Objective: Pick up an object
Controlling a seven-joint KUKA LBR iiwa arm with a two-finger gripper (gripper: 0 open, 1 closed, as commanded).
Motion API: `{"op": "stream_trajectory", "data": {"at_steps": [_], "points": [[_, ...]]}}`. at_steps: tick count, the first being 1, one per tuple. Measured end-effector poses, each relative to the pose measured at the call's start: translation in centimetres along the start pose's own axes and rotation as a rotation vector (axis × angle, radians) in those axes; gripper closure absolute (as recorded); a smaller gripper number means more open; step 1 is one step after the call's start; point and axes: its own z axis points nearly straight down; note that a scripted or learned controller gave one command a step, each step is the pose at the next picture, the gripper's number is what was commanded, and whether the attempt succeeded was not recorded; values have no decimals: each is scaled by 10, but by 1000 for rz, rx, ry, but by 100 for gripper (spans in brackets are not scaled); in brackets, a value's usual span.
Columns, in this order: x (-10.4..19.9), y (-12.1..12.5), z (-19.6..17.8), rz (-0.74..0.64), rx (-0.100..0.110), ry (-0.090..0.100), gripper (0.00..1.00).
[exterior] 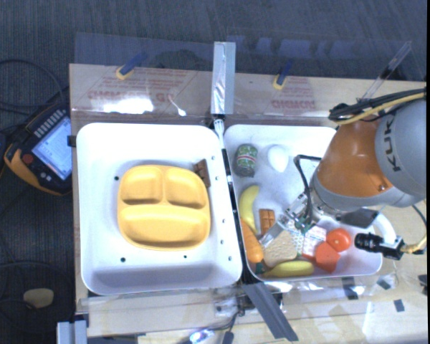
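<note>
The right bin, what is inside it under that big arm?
In the right bin lie a green can, a white egg, two bananas, a carrot, a cracker and red pieces. The arm covers the bin's far right part, so anything there is hidden.

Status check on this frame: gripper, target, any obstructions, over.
Gripper low in the right bin, jaw state unclear. Nothing seen held. Cracker, tomato and bananas crowd close around it.
</note>
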Motion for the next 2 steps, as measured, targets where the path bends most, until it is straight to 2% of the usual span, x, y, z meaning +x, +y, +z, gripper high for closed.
{"op": "stream_trajectory", "data": {"at_steps": [1,2], "points": [[-35,41,8,201,3,-1,0],[-42,28,-34,337,14,6,0]]}}
